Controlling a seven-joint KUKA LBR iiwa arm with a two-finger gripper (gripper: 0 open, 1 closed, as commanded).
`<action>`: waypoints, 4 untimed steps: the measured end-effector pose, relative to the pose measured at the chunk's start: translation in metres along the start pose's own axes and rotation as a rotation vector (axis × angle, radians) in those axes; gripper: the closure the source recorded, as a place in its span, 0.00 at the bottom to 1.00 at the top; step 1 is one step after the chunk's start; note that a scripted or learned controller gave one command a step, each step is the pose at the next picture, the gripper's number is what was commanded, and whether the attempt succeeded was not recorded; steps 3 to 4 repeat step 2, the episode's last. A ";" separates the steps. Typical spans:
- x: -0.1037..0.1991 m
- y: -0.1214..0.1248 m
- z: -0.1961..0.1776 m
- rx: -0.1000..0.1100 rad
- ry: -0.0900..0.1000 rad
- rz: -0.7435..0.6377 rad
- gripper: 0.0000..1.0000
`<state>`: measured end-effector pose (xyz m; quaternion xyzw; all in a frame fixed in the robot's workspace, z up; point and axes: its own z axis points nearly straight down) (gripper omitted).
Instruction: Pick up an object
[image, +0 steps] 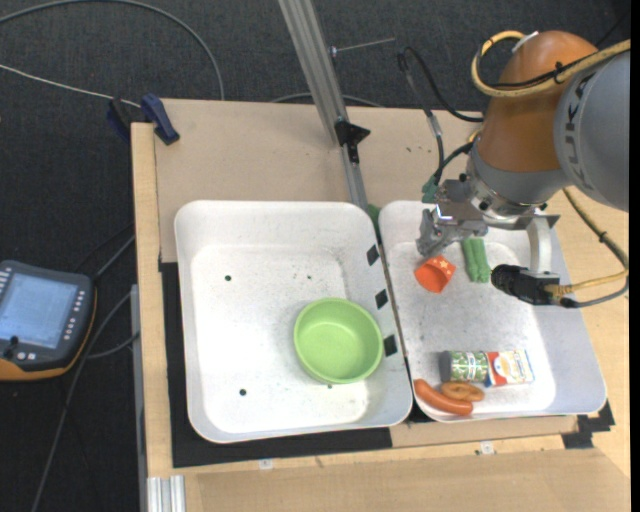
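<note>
My gripper (440, 238) hangs over the back part of the right bin (560, 400). A small orange cup (435, 274) lies tilted right below it, touching or nearly touching its tip; whether it is held I cannot tell. A green oblong object (476, 260) lies just to the right of the cup, partly under the wrist. Near the bin's front lie a carton with a green, white and red label (488, 368) and an orange-red sausage (445, 397).
A light green bowl (338, 341) sits in the left bin (210, 300) toward its front right. A metal pole (325, 85) slants up from between the bins. A black cable plug (520, 283) hangs over the right bin. A pendant (40, 315) lies off the bench at left.
</note>
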<state>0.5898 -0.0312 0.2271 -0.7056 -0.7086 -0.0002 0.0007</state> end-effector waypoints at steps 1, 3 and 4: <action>0.044 -0.017 -0.010 -0.001 0.000 0.000 1.00; 0.090 -0.035 -0.002 0.000 0.000 0.000 1.00; 0.090 -0.035 -0.002 0.000 0.000 0.000 1.00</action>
